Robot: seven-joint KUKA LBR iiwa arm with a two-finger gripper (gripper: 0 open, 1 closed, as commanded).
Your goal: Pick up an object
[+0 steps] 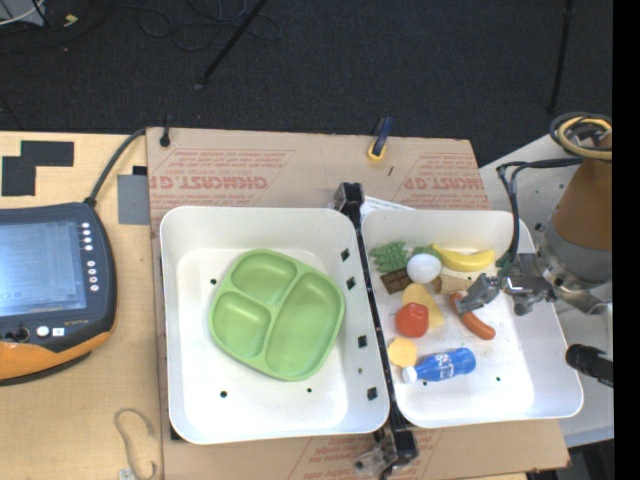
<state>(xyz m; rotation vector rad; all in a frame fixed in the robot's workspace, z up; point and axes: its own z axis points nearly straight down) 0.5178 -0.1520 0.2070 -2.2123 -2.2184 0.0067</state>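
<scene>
Camera view, layout: two white bins side by side on the desk; left bin (190, 388) carries a green divided plate (277, 313); right bin (545, 393) carries a cluster of toy food.
Camera view, arm: grey arm (585, 228) enters from 3 o'clock, wrist low over the right bin's 3 o'clock rim.
Camera view, end effector: end effector (482, 295) sits at the 3 o'clock side of the food cluster; fingers too small and dark against the clutter, so cannot tell their spread, and nothing can be confirmed between them.
Camera view, nearest thing: red-orange sausage (474, 324), just at 6 o'clock of the end effector, near or touching it; cannot tell which.
Sausage axis: long axis runs roughly 10 o'clock to 4 o'clock.
Other candidates: banana (464, 259) at 11 o'clock of the end effector, close; white egg (424, 267) at 10 o'clock; red tomato (412, 319) at 8 o'clock; blue bottle (446, 364) at 7 o'clock, further off, lying on its side.
Also in the bin: green leafy piece (390, 256) and brown block (396, 281) on the far 9 o'clock side.
Judgement: the sausage looks the likely target, being nearest; a grasp would need the fingers closing across its short side.
Risk: neighbours crowd close and may foul the closing.
</scene>
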